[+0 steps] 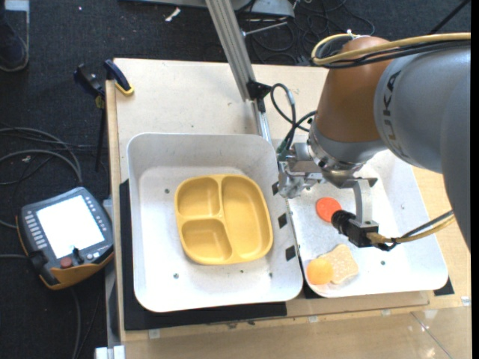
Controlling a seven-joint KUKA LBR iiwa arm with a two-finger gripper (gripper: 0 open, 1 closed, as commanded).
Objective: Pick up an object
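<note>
Currently the gripper [323,188] hangs over the right bin [419,264], centre-right of frame; cannot tell how it is set. 3 candidates there: a flat orange-red disc [326,209] just below the gripper, plus a tan bread-like piece [345,264] touching an orange ball [319,272] at lower centre. All look light; the disc is thin, so take it by its edges. The yellow divided plate [223,218] sits in the left bin [150,170].

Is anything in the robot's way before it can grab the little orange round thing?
Nothing visible blocks it. The gripper hangs in the right bin, just above the orange round thing, with bare bin floor around it. The toast-like piece and the orange ball lie nearer the bin's front edge, off to the side.
</note>
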